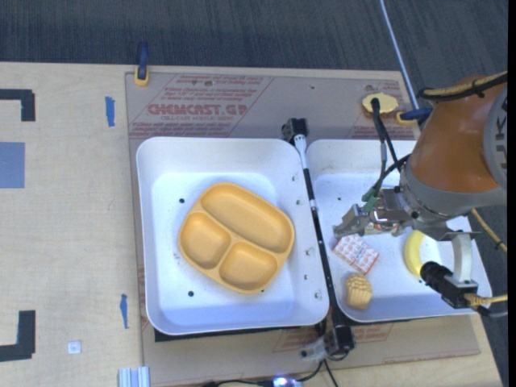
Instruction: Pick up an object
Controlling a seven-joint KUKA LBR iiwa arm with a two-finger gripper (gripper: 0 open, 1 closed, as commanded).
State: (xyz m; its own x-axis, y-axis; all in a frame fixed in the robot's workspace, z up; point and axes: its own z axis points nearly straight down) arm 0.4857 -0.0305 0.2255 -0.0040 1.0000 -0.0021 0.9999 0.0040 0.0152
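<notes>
Reaching in from the right, the gripper (351, 221) hangs open over the checkered packet (355, 253)

The pale wooden surface (64, 240) carried a printed cardboard sheet (210, 103). On that sheet sat two shallow white bins side by side, the left bin (161, 216) touching the right bin (339, 168).
</notes>
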